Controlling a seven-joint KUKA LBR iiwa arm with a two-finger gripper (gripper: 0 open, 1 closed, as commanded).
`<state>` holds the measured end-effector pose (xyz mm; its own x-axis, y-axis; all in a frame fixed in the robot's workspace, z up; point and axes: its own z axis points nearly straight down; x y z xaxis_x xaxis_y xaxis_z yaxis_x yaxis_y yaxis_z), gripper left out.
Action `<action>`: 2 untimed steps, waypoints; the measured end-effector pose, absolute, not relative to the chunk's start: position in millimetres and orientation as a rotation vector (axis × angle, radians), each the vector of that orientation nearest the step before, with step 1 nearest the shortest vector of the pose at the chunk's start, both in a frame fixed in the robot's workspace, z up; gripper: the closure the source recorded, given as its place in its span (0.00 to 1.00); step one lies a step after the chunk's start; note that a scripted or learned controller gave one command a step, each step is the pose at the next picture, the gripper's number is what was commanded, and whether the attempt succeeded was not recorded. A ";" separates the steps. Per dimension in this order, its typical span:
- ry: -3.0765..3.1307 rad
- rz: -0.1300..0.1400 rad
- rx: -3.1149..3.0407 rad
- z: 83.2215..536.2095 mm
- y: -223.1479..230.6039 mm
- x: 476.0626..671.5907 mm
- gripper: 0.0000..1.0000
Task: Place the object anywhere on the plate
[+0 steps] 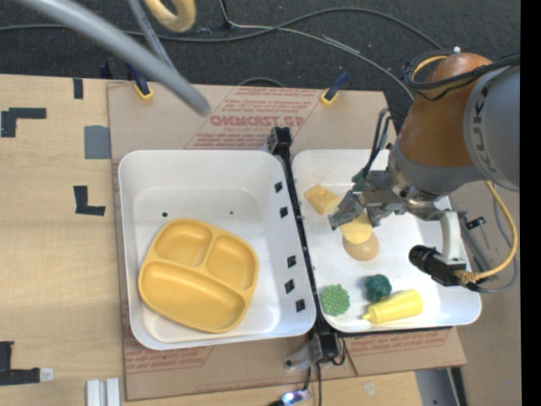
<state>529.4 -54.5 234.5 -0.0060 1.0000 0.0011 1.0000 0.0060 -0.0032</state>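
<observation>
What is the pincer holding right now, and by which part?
Cannot be told. The pincer sits right above the pale round piece in the right bin, but no grip is visible.

We see a yellow sectioned plate in the white left bin. In the white right bin: pale yellow wedge by the divider edge, tan-and-yellow rounded piece, bumpy bright green ball, dark teal lump, yellow corn-like piece along the near edge. Red print on the brown cardboard.
</observation>
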 end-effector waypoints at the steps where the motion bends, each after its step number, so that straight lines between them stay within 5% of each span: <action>1: -2.225 0.003 -2.213 224.1 -8.6 534.0 1.00; 2: -2.227 0.001 -2.213 218.2 40.5 550.9 1.00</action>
<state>550.9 40.5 218.2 -0.0066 1.0000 0.0007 1.0000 0.0066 -0.0019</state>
